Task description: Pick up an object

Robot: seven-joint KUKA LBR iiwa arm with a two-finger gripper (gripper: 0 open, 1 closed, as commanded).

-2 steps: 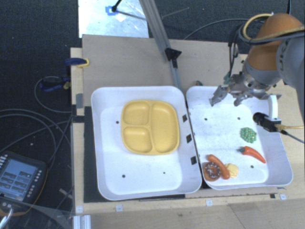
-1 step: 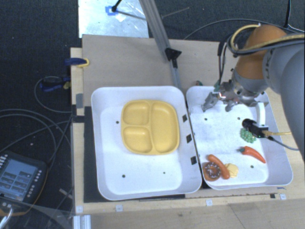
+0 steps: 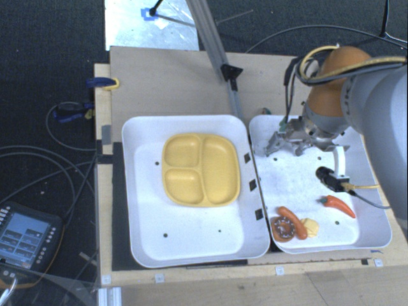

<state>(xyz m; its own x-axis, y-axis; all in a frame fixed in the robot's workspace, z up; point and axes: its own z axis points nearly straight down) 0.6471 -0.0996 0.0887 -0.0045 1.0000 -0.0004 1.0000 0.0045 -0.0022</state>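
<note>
Landmark for all positions: the seam where the two bins meet.

Left of the seam: left bin carries only a yellow divided plate, flat, three compartments, nothing in them. It lies well apart from the arm and is not in the way.

Just right of the seam, at the near corner of the right bin: a cluster of small toy foods. A brown ring-shaped piece sits closest to the seam, a red-orange sausage-like piece lies across its top right, touching it, and a small pale yellow piece touches the sausage's far end. Risk, as I judge it: these three are packed together and hard against the bin wall, so a descent here could nudge neighbours, catch two at once, or strike the rim.

Further right of the seam: a small red pepper-like piece lies alone on bare bin floor. Best candidate, but it is low and thin; it may slip out.

Tool hangs over the far part of the right bin, away from all four objects, nothing between its fingers. Open or closed: cannot tell. A black cable end and the arm's bulk overhang the pepper's side and hide part of the bin floor.
</note>
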